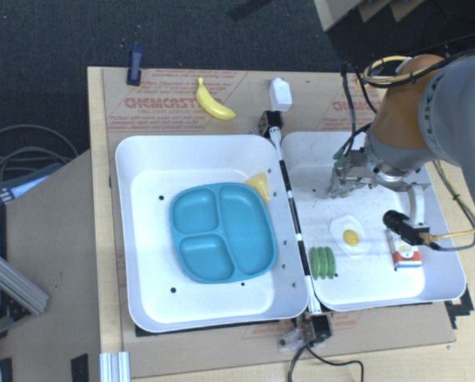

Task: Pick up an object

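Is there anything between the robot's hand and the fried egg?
Nothing visible. The end effector hangs over bare floor of the right bin, above the egg. The green toy lies beside the egg.

The arm (428,110) is cut off by the right edge. The blue tray (221,231) hides part of a small yellow piece (258,184).

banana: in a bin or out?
Out. The banana lies on the brown board behind the left bin, beyond its far rim and not touching it.
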Robot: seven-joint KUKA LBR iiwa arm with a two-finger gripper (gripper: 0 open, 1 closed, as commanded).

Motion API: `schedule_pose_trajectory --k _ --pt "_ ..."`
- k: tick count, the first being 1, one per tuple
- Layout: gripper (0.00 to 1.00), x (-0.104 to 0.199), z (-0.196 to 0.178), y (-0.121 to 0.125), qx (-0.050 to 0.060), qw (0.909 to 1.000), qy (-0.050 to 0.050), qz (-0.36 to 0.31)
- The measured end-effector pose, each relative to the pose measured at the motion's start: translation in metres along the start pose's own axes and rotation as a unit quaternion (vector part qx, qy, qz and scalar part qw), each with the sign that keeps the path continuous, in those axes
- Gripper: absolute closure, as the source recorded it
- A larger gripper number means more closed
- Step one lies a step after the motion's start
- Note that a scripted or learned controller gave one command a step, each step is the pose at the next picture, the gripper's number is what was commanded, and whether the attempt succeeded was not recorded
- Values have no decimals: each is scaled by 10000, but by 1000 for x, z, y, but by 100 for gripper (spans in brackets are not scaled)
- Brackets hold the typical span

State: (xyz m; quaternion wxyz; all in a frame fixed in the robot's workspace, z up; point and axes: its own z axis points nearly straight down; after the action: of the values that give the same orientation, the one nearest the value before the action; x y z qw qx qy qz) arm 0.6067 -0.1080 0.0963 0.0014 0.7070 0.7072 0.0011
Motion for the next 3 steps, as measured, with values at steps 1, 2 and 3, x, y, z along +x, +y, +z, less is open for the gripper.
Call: schedule_pose_trajectory --k 1,2,3 --pt "0 0 0 0 2 10000 1 1" --pt "0 14 11 -67 13 10000 -1 6" --pt "0 -18 11 -91 18 10000 -1 7"
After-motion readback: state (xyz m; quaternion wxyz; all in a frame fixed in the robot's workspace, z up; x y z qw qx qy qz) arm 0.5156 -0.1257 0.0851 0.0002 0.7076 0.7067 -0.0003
